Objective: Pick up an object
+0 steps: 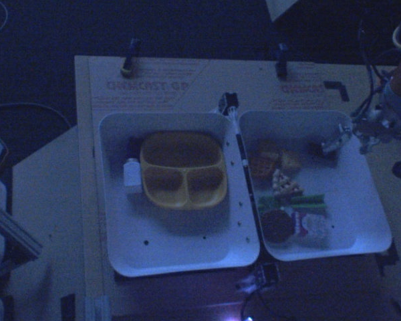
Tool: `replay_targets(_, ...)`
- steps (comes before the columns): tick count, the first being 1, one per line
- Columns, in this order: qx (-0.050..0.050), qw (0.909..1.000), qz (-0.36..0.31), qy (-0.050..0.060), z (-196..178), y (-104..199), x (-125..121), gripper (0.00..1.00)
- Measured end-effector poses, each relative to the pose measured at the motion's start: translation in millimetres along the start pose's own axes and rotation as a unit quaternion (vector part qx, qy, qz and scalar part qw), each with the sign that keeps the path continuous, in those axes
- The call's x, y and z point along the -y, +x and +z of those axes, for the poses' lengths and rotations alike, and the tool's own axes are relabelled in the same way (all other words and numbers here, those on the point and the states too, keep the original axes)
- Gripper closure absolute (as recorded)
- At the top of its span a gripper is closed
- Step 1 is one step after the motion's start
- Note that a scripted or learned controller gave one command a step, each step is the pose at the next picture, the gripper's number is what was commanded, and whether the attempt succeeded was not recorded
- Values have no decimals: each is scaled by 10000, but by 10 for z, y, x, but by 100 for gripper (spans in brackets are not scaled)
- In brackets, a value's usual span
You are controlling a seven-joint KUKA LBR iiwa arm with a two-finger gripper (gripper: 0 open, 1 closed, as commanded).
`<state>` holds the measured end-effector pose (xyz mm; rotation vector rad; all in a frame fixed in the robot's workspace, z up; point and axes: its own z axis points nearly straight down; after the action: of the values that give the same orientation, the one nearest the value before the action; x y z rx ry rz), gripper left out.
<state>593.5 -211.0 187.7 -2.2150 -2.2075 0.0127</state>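
Observation:
The scene is dim. My gripper [333,143] hangs over the far right part of the right bin [361,199], right beside a small dark object [316,149]. Whether it touches that object I cannot tell. In the same bin's left half lie an orange waffle-like piece [262,165], a yellowish piece [291,160], a speckled item [285,183], green sticks [302,201], a dark red round thing [276,225] and a white packet [312,225].
The left bin [120,233] holds a yellow divided tray [184,170] and a small white bottle [131,174] at its left side. Two clamps [129,57] [281,59] stand at the bench's far edge. Cables hang at the right by the arm [394,105].

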Motion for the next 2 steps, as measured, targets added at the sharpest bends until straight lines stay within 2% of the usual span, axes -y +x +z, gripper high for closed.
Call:
replay_targets(1, 19, 10000, -18, -75, -90, 5, -34, 0)
replay_targets(2, 11, 10000, -15, -48, 531, -37, -8, 0)
